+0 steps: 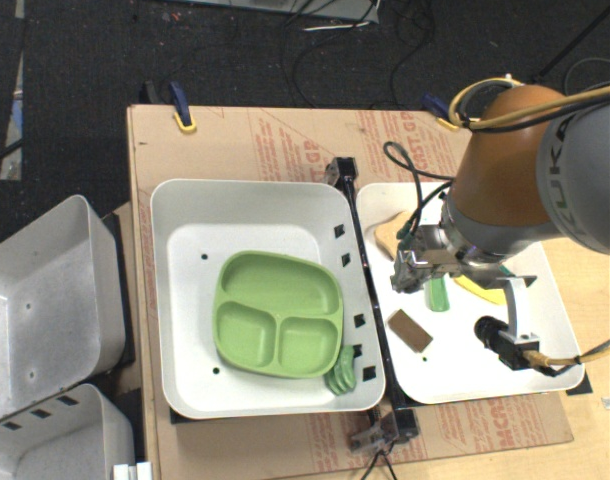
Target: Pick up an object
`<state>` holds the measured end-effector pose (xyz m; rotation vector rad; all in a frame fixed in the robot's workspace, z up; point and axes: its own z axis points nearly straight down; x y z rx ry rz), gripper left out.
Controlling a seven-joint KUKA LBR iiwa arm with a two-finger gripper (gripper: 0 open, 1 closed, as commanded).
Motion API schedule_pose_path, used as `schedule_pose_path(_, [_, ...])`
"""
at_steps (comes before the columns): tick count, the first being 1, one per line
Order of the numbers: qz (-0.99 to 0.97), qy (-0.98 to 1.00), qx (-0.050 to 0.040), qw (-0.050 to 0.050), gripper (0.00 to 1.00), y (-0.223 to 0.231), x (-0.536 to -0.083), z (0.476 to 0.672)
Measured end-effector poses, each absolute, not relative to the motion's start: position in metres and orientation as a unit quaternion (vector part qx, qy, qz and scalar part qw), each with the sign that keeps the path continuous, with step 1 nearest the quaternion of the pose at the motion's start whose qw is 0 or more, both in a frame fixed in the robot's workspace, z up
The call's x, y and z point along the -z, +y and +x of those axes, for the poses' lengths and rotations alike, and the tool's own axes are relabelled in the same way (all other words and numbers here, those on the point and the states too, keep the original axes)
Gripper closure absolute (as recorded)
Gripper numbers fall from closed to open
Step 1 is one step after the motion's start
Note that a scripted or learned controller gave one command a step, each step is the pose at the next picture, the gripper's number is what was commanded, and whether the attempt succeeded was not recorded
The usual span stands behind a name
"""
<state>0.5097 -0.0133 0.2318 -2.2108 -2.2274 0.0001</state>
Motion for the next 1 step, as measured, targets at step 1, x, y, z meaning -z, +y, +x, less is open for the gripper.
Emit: schedule_pose_path(1, [-0.704, -0.71, 0.0003, 0.002, 1.0, 0.0505, -0.2287, 0.5006])
